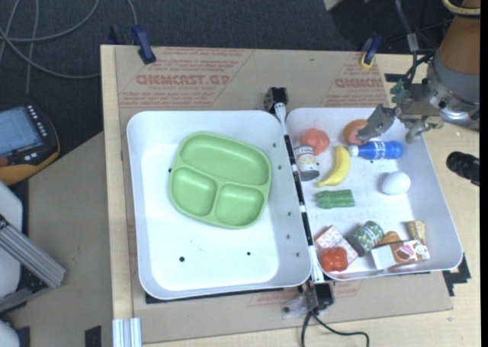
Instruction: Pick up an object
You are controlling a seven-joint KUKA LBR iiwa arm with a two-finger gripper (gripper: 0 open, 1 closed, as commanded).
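Note:
My gripper point(396, 124) hangs over the far part of the right bin point(442, 216), open, with nothing between its fingers. One finger point(377, 121) is right by an orange ball point(354, 132). A blue bottle point(378, 150) lies on its side just in front of the gripper. Around them lie a white egg point(395, 183), a yellow banana point(335, 167), a red fruit point(315, 139), a small jar point(307, 161) and a green vegetable point(335, 199).
A green divided plate point(219, 179) rests in the left bin point(152, 261). The right bin's near end holds a green can point(368, 235), a red item point(333, 258), small boxes point(400, 252) and a brown piece point(415, 229). A ridge point(293, 178) separates the bins.

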